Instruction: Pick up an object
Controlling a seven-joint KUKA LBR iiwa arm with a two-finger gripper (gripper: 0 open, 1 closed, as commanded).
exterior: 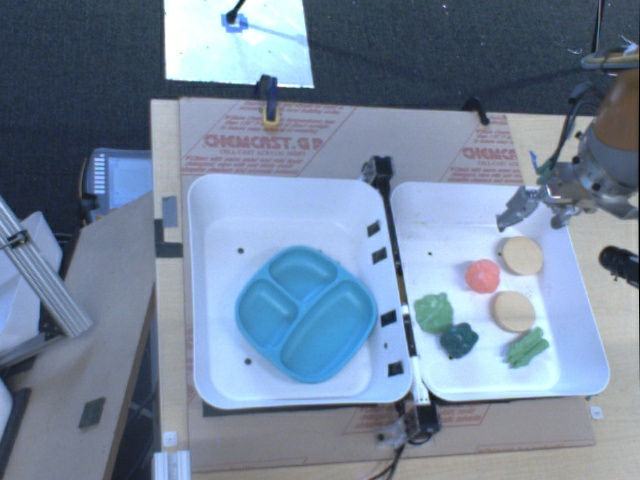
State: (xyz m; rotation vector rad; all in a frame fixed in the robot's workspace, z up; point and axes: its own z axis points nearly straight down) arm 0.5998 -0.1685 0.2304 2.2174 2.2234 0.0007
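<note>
The gripper hovers over the right bin, its fingers spread and holding nothing, just above a tan disc beside a red ball.

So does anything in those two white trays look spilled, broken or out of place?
Nothing stands out. The blue plate lies flat in the left bin, turned at an angle. The right bin holds small toy foods, loosely scattered, all inside its walls. Nothing looks spilled or damaged.
</note>
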